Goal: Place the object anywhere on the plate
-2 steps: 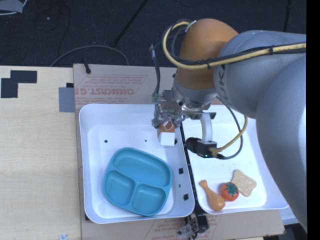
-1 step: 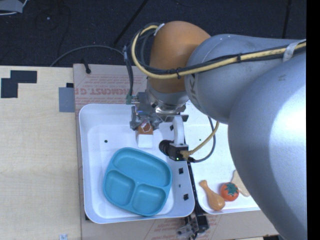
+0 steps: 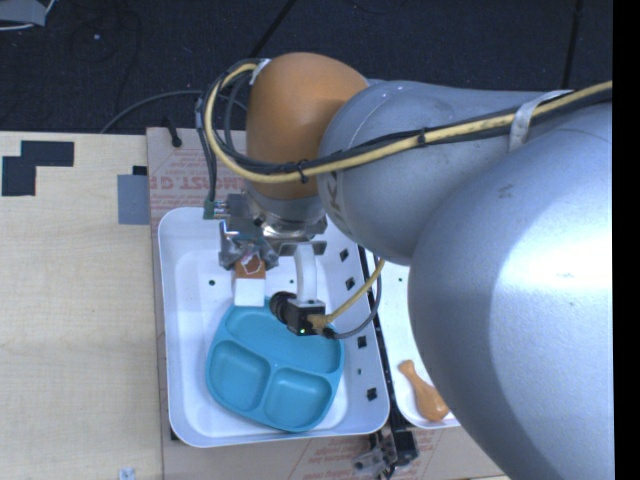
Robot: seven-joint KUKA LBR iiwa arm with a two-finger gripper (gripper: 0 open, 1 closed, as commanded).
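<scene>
A: How far along can the task be judged to be?

B: It is judged as not finished. A blue plate (image 3: 272, 380) with 3 compartments is seen lying in the left bin (image 3: 180, 368), and nothing is seen resting in any of its compartments.

A: Where is the object to be found?

B: A small brown and white object (image 3: 249, 264) is seen just under the wrist, near the far end of the left bin, above the plate's upper edge in the view. It is taken to be the task's thing, though this is a judgement. Whether it is touching the bin floor or lifted cannot be told.

A: And the pincer?

B: The pincer (image 3: 262, 260) is placed over that same spot, beneath the orange band (image 3: 295, 108). Whether it is spread, pressed together or pinching the object cannot be told, since the wrist housing hides much of it.

A: Is anything else noted?

B: An orange, club-shaped item (image 3: 424, 392) is seen in the right bin (image 3: 400, 298), well apart from the plate and partly covered by the arm (image 3: 500, 218). The counter (image 3: 70, 298) beside the bins is pale wood.

A: What is left, then?

B: A secure hold must be confirmed, the object carried the short way toward the plate, and then released onto it.
</scene>
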